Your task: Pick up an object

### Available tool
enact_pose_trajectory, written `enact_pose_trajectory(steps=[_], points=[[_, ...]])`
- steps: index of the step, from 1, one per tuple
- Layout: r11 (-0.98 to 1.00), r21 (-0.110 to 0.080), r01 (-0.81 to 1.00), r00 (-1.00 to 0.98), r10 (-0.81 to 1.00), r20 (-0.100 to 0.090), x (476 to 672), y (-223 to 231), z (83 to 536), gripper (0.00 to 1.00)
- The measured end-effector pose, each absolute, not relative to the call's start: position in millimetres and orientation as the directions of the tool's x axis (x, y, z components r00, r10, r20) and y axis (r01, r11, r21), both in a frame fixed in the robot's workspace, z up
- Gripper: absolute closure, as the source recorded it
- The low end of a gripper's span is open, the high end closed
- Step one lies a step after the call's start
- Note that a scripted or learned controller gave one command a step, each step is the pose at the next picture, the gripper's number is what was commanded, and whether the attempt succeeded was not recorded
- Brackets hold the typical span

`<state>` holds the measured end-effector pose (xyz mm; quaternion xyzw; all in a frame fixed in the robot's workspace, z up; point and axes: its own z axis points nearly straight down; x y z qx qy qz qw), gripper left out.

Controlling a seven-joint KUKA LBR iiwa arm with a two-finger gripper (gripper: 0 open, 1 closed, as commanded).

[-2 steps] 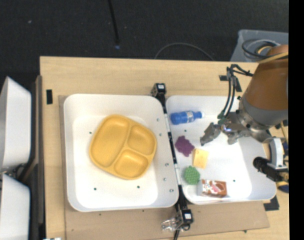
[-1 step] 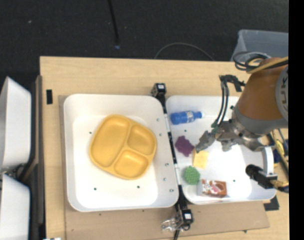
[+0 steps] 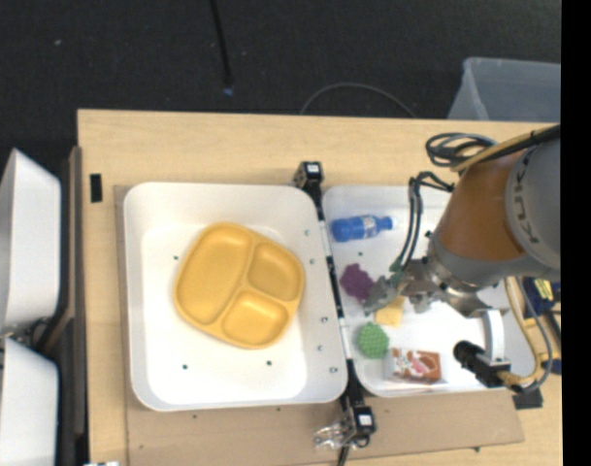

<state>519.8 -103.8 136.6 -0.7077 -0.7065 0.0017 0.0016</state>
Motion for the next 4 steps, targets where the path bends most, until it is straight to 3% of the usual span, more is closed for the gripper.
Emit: enact_pose_trajectory(steps=[1, 2, 4], points=[[-0.002, -0.004, 1.000, 0.002, 1.000, -0.001, 519.2, -105, 98, 0.00], [-0.009, 0.003, 1.000, 0.009, 1.000, 0.000, 521.0, -106, 112, 1.00], [0.002, 0.007, 1.000, -0.002, 1.000, -0.002, 535.0, -123, 227, 1.00]])
